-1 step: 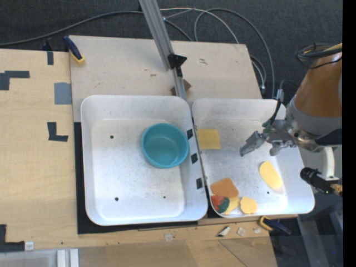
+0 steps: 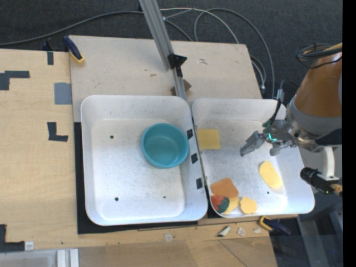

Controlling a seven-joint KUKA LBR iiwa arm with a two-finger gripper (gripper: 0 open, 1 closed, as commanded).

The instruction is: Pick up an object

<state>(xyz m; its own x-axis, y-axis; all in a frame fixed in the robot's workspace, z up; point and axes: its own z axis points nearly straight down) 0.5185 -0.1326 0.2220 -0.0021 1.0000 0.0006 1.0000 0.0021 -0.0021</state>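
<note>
Gripper hangs over the right bin with its fingers spread apart and nothing between them. Just below it lies a yellow oval piece, and to its left a pale yellow square. Farther off toward the bin's near corner sit an orange piece, a multicoloured ball and a small yellow piece, with a teal bowl beyond in the left bin.

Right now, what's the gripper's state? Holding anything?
Gripper: over the right bin, nothing seen between its fingers; open or shut cannot be told.
</note>
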